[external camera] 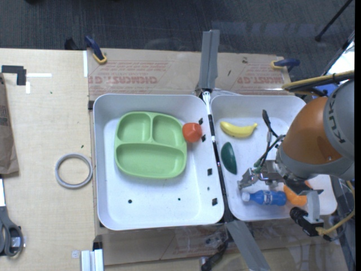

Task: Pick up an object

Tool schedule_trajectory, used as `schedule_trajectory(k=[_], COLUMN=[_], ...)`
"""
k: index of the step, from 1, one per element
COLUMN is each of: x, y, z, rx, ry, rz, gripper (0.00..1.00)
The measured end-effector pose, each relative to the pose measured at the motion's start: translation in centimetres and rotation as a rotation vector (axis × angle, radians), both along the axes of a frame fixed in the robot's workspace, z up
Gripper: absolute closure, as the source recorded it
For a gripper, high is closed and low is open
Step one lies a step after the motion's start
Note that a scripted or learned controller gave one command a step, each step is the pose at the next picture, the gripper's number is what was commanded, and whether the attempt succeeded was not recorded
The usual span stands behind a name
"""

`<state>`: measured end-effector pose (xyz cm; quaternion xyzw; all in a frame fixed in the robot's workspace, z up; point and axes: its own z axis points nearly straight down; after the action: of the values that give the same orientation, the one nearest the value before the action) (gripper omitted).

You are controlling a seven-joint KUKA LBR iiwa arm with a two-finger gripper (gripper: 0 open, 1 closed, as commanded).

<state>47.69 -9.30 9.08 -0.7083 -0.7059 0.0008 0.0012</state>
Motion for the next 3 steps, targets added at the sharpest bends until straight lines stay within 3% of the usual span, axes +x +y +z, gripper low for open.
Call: schedule_trajectory(k=[1, 2, 3], x=[10.2, 17.7, 13.5], y=[-4.9, -8.3, -2.8], z=[0.1, 0.1, 0.1], rx=[-0.002, -0.003, -0.002], ry=[-0.002, -0.003, -0.002], rz=[0.006, 0.008, 0.006], gripper=[0.00, 0.00, 0.00])
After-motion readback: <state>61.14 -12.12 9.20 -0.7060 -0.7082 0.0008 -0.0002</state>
